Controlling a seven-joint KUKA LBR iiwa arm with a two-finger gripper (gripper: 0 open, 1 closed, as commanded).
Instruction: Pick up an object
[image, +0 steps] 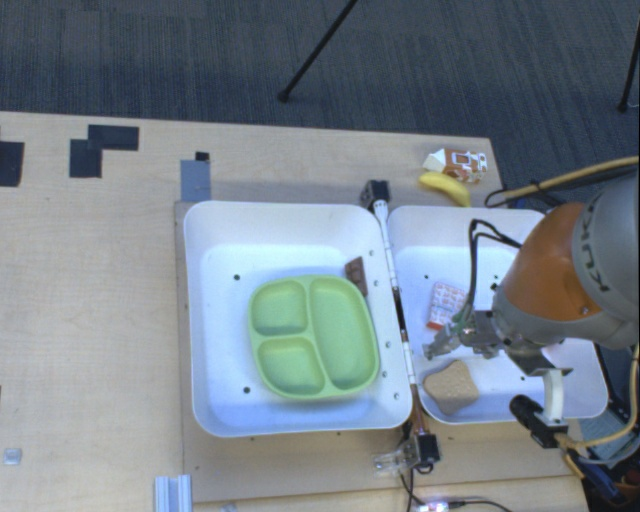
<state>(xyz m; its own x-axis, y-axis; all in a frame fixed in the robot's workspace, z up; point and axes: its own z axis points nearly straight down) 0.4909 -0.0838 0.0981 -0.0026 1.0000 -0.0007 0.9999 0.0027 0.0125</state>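
Observation:
My gripper (447, 340) hangs over the right bin (420, 240), at the end of the grey arm with its orange band (553, 277). It sits between two objects in that bin. A red-and-white packet (445, 300) lies just behind it, and a tan sponge-like block (452, 387) lies just in front of it, near the bin's front wall. I see nothing held in the gripper.
The left bin (215, 300) holds a green divided plate (313, 337) and a small brown piece (354, 270) by its right wall. A banana (445, 185) and a small carton (462, 160) lie on the bench behind the right bin. Cables trail at the front right.

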